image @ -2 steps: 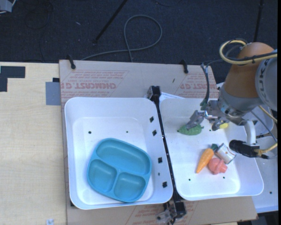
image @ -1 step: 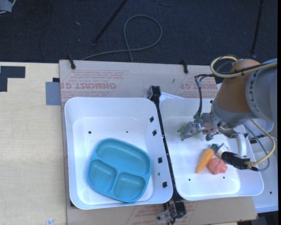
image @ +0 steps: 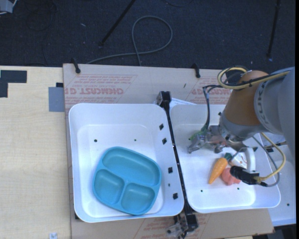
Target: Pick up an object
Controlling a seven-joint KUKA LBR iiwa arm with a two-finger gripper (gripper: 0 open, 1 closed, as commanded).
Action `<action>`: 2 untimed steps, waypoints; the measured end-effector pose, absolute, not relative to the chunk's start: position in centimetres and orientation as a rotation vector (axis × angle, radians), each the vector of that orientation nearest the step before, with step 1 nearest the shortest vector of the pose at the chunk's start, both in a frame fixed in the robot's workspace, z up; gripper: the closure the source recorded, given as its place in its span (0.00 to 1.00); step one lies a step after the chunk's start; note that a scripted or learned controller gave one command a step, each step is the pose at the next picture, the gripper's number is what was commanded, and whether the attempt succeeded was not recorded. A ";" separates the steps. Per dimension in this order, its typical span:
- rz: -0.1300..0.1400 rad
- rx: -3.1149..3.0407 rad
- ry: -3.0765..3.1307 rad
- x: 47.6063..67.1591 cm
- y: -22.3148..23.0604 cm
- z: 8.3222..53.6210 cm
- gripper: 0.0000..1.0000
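Observation:
My gripper [image: 195, 142] hangs over the upper middle of the right bin [image: 199, 195], its metal fingers pointing left with a small gap between them and nothing visible in that gap. An orange carrot toy [image: 218, 170] lies below and to the right of the fingers, apart from them. A pink-red object [image: 230, 179] rests right of the carrot, partly under a black cable end. A white piece with green marks [image: 240, 159] sits just under the wrist.
The left bin [image: 82, 128] holds a blue divided tray [image: 125, 179]. A black divider [image: 170, 148] with clips separates the bins. The grey arm with its orange band [image: 244, 103] and cables covers the right bin's upper right corner.

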State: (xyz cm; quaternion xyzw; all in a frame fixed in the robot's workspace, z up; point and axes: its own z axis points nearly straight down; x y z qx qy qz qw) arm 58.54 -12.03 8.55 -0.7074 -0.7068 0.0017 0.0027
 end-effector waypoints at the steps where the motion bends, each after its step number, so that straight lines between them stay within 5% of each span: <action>1: 0.005 -2.223 -2.213 58.6 -12.1 9.7 1.00; 2: 0.000 -2.229 -2.214 57.8 -12.0 14.3 1.00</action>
